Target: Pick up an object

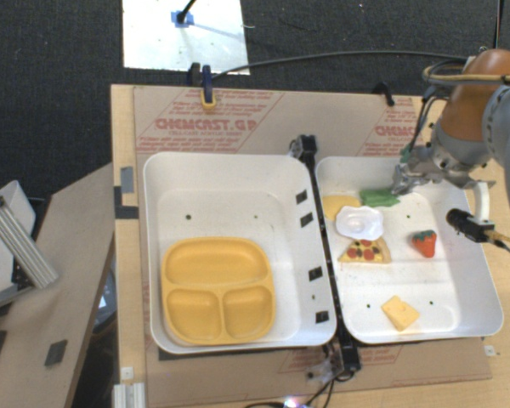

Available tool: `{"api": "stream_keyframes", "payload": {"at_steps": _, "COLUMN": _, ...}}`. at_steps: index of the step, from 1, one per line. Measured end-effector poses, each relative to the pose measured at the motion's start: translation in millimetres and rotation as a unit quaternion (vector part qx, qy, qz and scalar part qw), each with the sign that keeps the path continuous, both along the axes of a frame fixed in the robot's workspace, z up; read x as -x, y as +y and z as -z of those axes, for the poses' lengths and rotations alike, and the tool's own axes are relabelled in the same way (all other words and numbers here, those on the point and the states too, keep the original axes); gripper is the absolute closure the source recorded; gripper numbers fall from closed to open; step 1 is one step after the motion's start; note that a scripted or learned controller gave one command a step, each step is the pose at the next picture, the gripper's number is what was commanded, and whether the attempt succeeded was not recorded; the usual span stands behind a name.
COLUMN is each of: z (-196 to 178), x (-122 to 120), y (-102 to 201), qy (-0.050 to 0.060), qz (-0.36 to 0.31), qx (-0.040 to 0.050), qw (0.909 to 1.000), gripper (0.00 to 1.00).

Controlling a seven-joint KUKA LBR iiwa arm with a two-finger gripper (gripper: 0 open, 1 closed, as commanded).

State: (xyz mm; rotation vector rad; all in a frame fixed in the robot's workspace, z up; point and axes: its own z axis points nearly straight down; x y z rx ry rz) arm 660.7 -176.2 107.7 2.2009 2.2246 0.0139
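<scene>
Over on the left of the worktop (238, 113), we see the left bin (195, 185) carrying a yellow divided tray (219, 289), lying flat toward its near side. Moving across the black divider clips, we come to the right bin (467, 313), and that's where the pickable things are. Close to the divider lies a yellow slice (333, 206), with a white fried-egg toy (359, 223) touching it and a pizza slice toy (366, 251) just below that. Nearer the front edge sits a cheese wedge (400, 312), well apart from the rest. A strawberry toy (423, 242) stands alone toward the middle right.

Further back, a green piece (379, 197) lies by the bin's far wall, and the end effector (405, 179) is right at its right-hand end, low over the bin. We judge this to be the target. How far open it is we cannot tell; the wrist hides that, and we see nothing clearly gripped.

To do this step well, we'd want the end effector centred over the green piece rather than at its tip, straddling its narrow width, going fully down before closing. The wall is close, so we'd keep clear of it and lift straight up, slowly.
</scene>
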Motion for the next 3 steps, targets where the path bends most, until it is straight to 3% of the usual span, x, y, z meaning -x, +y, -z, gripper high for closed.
{"api": "stream_keyframes", "payload": {"at_steps": 2, "z": -106, "x": -4, "y": -4, "qy": 0.003, "qz": 0.004, "qx": 0.0001, "qw": 1.0, "gripper": 1.0}}
{"api": "stream_keyframes", "payload": {"at_steps": 3, "z": -119, "x": -6, "y": -4, "qy": 0.005, "qz": 0.002, "qx": -0.0007, "qw": 1.0, "gripper": 1.0}}
